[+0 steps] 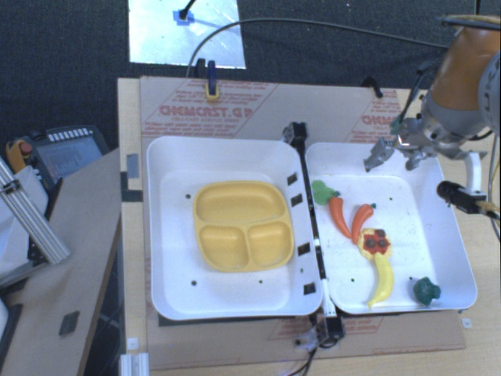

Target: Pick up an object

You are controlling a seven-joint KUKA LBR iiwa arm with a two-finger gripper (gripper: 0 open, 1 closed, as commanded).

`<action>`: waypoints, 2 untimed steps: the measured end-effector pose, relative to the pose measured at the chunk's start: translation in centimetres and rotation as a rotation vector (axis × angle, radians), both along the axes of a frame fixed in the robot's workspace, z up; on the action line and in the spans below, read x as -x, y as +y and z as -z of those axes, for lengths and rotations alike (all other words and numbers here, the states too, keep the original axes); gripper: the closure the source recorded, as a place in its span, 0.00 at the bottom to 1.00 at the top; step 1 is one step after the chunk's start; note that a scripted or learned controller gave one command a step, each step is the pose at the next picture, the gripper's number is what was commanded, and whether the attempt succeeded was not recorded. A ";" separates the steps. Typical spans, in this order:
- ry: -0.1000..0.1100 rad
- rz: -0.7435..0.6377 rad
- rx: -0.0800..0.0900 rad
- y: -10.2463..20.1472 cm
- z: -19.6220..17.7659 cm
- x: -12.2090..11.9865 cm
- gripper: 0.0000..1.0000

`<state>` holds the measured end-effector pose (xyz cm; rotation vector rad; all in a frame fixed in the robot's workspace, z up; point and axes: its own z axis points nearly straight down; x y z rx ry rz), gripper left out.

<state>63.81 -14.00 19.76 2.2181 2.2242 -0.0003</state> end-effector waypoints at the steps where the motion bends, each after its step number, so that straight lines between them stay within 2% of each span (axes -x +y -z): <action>1: 0.002 0.002 0.000 -1.0 4.9 0.2 0.00; 2: 0.002 0.001 -0.001 -0.3 9.4 0.8 0.00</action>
